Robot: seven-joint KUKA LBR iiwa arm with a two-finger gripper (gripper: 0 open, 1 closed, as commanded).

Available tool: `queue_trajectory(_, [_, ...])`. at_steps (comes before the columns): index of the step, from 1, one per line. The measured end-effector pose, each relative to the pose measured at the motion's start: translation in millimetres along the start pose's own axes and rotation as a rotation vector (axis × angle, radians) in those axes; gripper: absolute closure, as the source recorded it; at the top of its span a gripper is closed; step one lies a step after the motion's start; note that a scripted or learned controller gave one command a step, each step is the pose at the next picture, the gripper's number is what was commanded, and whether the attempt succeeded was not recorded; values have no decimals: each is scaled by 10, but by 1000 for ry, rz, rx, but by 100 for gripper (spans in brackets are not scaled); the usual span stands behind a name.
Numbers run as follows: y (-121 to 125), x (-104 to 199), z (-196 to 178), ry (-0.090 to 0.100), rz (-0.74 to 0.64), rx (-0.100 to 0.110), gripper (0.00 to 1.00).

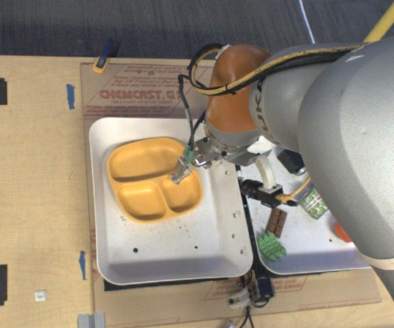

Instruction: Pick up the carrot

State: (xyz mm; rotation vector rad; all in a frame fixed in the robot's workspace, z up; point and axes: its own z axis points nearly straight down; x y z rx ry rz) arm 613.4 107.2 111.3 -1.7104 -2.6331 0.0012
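Watching gripper (pixel 182 169): I see it over the yellow plate's (pixel 142 176) right edge; whether it is spread, I cannot tell.
Carrot (pixel 341 233): orange sliver well right of the plate, beside the arm (pixel 334 115).
Green block (pixel 271 246): right of plate.

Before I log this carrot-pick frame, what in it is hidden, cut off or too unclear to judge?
- Carrot: an orange sliver in the right bin, which I take for the carrot; the arm covers the rest.
- Gripper: over the yellow divided tray, small and blurred; no object discernible in it.
- Right bin: the arm hides its far half.
- Dark tool and green-white packet: partly under the arm, identity unclear.
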Motion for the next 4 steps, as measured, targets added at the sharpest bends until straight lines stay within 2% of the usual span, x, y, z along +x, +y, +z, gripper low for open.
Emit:
queue_trajectory(1, [-8, -3, -91, 0, 2, 3, 100])
queue_trajectory(2, [4, -1, -102, 0, 1, 0, 0])
queue_trajectory(3, [-539, 358, 218, 3, 185, -20, 0])
queue_trajectory(4, [-558, 327, 133, -2, 190, -16, 100])
